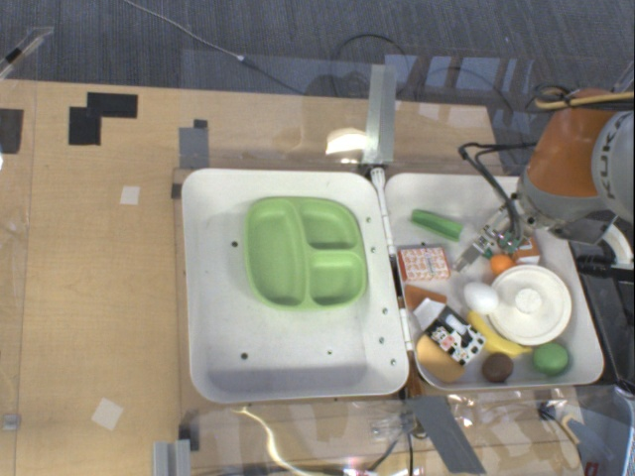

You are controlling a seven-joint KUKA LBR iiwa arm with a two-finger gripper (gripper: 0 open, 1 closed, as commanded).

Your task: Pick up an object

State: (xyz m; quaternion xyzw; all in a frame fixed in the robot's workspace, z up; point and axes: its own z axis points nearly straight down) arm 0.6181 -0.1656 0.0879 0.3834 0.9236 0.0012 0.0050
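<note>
Camera view: the arm [580, 162] is reaching in from the right over the right bin [585, 266], its gripper [476, 251] hanging above the bin's middle. The fingers [464, 258] are standing slightly apart, gripping nothing. A small orange piece [502, 263] is sitting just beside them, next to a white round lid [531, 303]. A green cylinder [438, 225] is lying near the bin's far wall; a patterned card [423, 263] is resting left of the gripper. The left bin [213, 296] is carrying a green divided tray [303, 252]. Both bins are sitting on the counter [89, 286].
</note>
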